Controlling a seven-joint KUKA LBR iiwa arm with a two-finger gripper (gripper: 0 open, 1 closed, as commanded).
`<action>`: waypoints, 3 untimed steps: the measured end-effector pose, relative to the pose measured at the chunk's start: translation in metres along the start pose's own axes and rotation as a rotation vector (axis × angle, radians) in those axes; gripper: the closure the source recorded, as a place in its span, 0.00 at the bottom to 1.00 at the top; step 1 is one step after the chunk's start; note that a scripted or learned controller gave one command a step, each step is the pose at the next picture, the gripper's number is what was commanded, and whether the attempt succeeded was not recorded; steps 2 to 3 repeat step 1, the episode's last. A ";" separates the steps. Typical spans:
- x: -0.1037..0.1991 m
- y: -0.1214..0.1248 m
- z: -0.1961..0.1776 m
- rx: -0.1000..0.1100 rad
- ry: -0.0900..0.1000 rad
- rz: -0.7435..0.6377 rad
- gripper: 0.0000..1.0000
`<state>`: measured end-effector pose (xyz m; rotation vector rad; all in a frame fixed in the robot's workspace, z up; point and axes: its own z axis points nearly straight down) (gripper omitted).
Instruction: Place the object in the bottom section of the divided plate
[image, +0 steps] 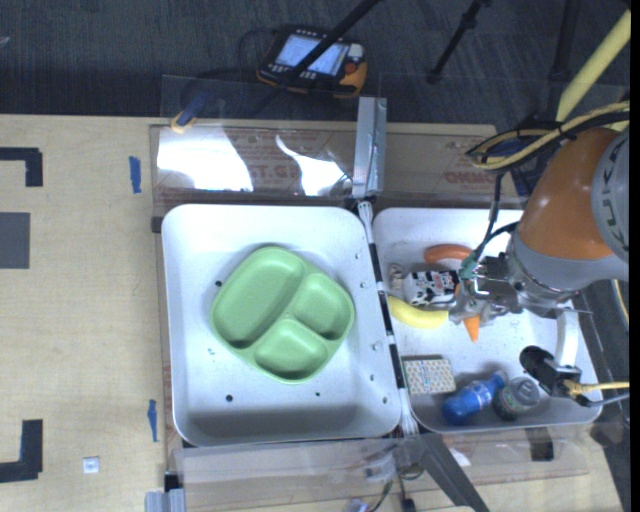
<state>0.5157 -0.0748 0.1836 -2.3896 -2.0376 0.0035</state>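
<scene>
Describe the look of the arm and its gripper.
The arm is bulky and rounded, with a broad orange band above a grey wrist section. Yellow and black cables loop over its top, and a thin dark cable runs down toward the gripper, a small metallic assembly with dark parts.

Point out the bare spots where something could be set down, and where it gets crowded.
Free: the three sections of the green divided plastic plate, and the left white bin's floor between the plate and the bin's walls. Crowded: the right white bin, where a yellow banana, a blue bottle and a speckled sponge lie by the gripper.
</scene>
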 end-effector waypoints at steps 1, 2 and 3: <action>0.000 0.000 0.000 0.000 0.000 0.000 0.00; 0.000 0.000 0.000 0.000 0.000 0.000 0.00; 0.000 0.000 0.000 0.000 0.000 0.000 0.00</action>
